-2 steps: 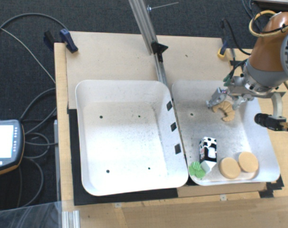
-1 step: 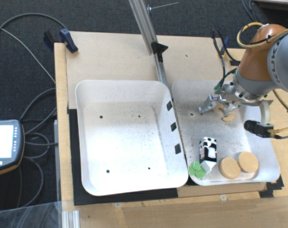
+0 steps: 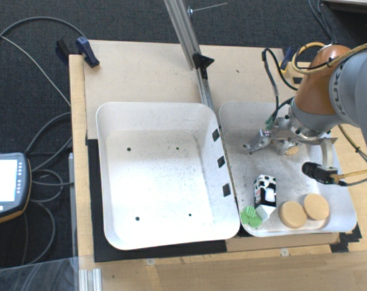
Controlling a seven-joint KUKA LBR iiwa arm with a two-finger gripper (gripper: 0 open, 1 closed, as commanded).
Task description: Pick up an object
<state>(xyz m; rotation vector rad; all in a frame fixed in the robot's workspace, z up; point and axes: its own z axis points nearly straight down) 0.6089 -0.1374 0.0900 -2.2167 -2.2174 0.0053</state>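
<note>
My gripper [image 3: 257, 144] hangs low over the back part of the right bin [image 3: 244, 117], below the grey arm with its orange band [image 3: 317, 90]. I see nothing held in it. A black-and-white patterned box [image 3: 266, 191] lies in front of the gripper, well apart from it. A green object [image 3: 251, 216] sits at the bin's front left corner, touching the box. Two tan round discs [image 3: 293, 214] [image 3: 317, 206] lie side by side along the front wall. A small tan piece [image 3: 290, 151] shows just under the wrist.
The left bin [image 3: 111, 126] stands beside the right one, with a shared wall between them. A slanted metal rail [image 3: 182, 26] runs down to the bins' back edge. Cables [image 3: 274, 71] loop around the wrist, and a black part [image 3: 317, 172] juts out at the right wall.
</note>
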